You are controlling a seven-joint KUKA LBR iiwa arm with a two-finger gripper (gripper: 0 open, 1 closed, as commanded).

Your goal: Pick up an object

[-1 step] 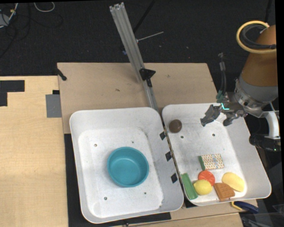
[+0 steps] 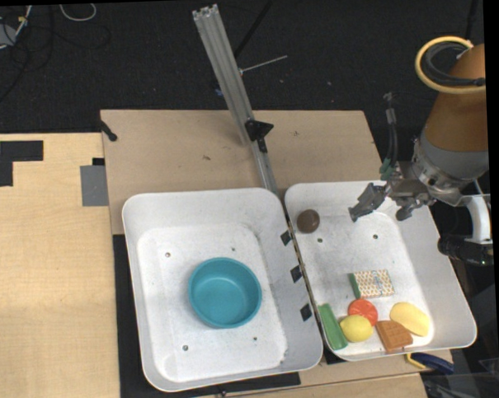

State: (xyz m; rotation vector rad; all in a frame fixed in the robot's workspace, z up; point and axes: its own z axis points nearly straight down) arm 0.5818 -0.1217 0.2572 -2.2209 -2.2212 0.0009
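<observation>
Camera view — tool (image 2: 383,203) open, empty, above right bin's (image 2: 452,309) bare far end.

Hand (image 2: 383,203) open, low, empty.

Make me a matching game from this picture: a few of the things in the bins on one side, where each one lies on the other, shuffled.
Things:
1. bowl
2. brown ball
3. green stick
4. gripper

Places:
A. right bin's top left corner
B. above the right bin's far edge
C. middle of the left bin
D. right bin's near left corner

Pairs: 1-C, 2-A, 3-D, 4-B
</observation>
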